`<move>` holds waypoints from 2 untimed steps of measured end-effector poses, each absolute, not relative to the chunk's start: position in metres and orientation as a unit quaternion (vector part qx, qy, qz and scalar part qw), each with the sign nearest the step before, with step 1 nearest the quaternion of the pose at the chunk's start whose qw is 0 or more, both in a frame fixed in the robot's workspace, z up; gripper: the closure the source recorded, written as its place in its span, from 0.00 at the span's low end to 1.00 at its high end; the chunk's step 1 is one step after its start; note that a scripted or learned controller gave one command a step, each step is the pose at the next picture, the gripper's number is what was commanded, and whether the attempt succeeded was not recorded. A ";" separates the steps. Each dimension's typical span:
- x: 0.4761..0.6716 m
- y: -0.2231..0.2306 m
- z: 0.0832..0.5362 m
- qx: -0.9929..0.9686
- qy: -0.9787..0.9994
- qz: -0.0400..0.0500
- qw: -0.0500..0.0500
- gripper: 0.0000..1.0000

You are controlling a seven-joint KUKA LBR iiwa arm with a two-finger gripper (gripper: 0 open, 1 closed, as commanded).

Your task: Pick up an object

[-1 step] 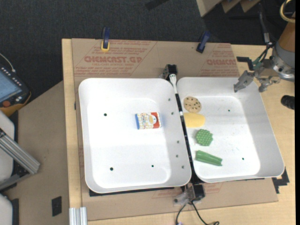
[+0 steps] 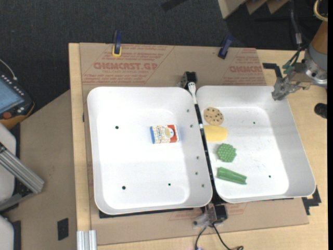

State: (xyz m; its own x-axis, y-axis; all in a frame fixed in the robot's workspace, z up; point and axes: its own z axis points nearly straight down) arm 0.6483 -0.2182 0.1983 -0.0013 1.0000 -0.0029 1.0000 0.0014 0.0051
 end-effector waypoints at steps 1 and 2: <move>0.573 -0.195 0.336 0.707 0.707 0.002 0.004 1.00; 0.531 -0.116 0.370 0.705 0.710 0.002 0.000 1.00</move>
State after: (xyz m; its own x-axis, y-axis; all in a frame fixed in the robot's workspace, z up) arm 0.5309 -0.1161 0.3699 -0.0072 1.0000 0.0022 1.0000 0.0072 0.0020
